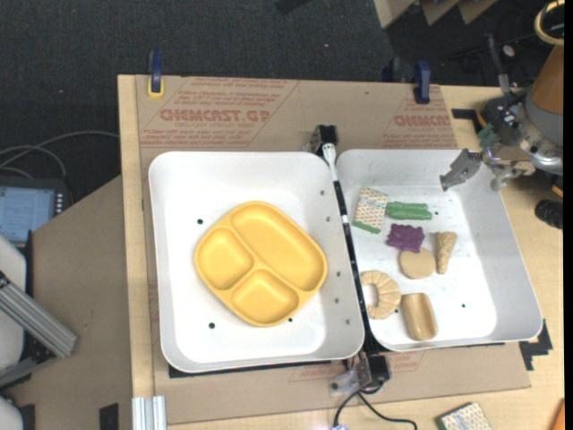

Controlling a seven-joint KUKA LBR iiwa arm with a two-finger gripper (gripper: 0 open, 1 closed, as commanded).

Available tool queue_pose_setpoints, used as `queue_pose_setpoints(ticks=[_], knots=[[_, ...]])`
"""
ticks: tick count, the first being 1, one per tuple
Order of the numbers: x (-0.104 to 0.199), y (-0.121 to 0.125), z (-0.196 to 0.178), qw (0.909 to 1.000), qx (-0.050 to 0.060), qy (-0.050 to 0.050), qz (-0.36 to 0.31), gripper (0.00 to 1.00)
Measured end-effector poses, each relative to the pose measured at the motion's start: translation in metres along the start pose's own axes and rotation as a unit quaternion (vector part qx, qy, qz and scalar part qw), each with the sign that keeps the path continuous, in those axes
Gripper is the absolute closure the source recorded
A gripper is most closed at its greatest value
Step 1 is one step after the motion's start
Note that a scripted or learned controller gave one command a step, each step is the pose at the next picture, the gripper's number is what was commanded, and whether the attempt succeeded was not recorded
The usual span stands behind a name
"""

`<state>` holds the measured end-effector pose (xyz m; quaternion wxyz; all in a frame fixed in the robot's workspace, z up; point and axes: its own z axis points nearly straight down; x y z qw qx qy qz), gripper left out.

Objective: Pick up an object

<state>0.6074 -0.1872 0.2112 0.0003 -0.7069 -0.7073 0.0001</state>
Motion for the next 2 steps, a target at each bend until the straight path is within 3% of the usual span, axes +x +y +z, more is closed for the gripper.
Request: queue_pose_setpoints(ticks=[1,2], knots=[[0.032,-0.019,0.131,1.0,0.001,0.002,0.0,0.0],[0.007,-0.055,0.126,1.0,0.001,0.0,0.002,0.0]])
